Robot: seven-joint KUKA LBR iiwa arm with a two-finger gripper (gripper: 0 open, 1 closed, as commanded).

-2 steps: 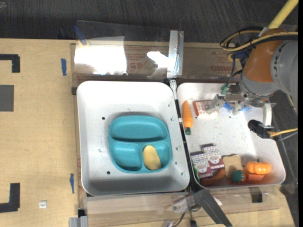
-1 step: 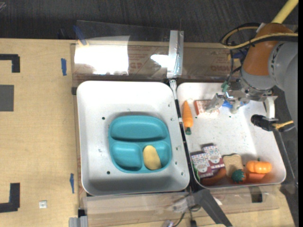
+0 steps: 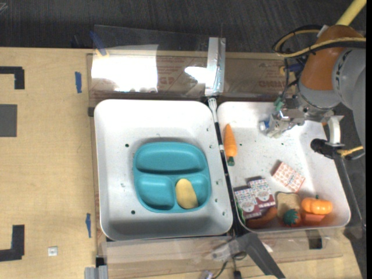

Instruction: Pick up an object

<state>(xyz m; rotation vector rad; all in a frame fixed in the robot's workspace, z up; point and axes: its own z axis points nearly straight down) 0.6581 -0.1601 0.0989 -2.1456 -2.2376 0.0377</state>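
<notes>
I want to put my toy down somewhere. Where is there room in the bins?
Right bin: the bare middle, bordered by the carrot, the gripper and the checkered packet. Its near end is crowded with small cartons and toy food. Left bin: the teal tray holding a yellow potato takes the middle; bare strips run around the tray.

A pale wooden desk (image 3: pixel 46 173) takes up the left and lower part of the view, its grain running lengthwise. Black angle markings (image 3: pixel 16 77) sit near its left edge, and short strips of blue tape (image 3: pixel 78 82) cling to it beside the bins. Behind the desk lies a dark grey carpeted floor (image 3: pixel 174 4). A clear plastic sheet (image 3: pixel 125 68) along the back catches a bright glare of overhead light, next to a strip of silver tape (image 3: pixel 215 65) on brown cardboard (image 3: pixel 250 74).
</notes>
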